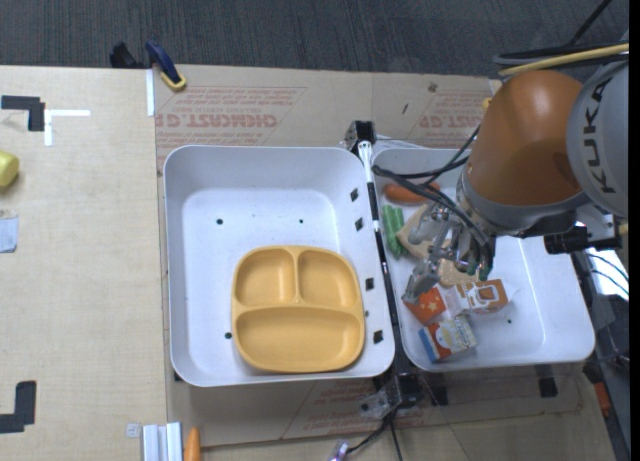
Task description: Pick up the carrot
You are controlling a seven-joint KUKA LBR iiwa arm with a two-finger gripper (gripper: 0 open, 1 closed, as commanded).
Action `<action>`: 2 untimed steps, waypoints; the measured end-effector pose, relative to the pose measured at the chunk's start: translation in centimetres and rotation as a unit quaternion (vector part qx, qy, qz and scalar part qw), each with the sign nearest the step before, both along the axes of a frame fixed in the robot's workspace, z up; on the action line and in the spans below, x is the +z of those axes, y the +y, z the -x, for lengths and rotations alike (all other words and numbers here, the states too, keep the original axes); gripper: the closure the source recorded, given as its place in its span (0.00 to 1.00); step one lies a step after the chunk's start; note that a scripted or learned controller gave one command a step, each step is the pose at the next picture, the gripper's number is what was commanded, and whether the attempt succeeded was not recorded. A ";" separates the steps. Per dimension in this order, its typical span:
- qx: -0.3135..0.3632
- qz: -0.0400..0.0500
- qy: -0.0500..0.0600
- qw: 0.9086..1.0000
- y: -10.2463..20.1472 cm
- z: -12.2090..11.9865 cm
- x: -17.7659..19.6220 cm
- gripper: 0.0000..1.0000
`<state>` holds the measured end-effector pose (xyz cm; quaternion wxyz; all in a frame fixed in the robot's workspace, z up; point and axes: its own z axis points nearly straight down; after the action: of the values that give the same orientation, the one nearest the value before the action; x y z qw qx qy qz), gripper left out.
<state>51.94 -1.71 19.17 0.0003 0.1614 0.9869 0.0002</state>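
Two shallow white bins sit side by side on the table. The left bin (190, 279) carries a yellow divided plate (298, 308), lying flat toward its near side with three compartments showing, nothing in them.

The right bin (560, 334) holds the clutter: the carrot (404, 192), a short orange length lying near the far-left corner, close to the bin's far wall; a green vegetable piece (393, 220) just beside it on the near side; small printed cartons further toward the near side, an orange one (430, 305), a white-and-orange one (487, 296) and a blue-edged one (447, 338).

The arm (530, 139) comes in from the right, its orange band hanging over the far half of the right bin and hiding part of the floor there. The gripper (447, 249) points down among the items, between the green piece and the cartons (nearer the cartons than the carrot, by my reading). Whether the jaws are apart or together I cannot tell; cables and metalwork blur into the packaging below.

The carrot lies apart from the gripper, toward the far side, with nothing on it. Judgement: the pick is not yet made. The carrot's place against the corner leaves little room on its far and left sides, so the approach likely needs the jaws set across its short width; the green piece alongside could be caught by mistake.
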 end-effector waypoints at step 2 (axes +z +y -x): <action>0.015 0.001 -0.002 1.000 -2.3 -1.2 0.0 0.00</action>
<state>53.18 -4.05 19.19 0.0023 0.1467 0.9892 -0.0005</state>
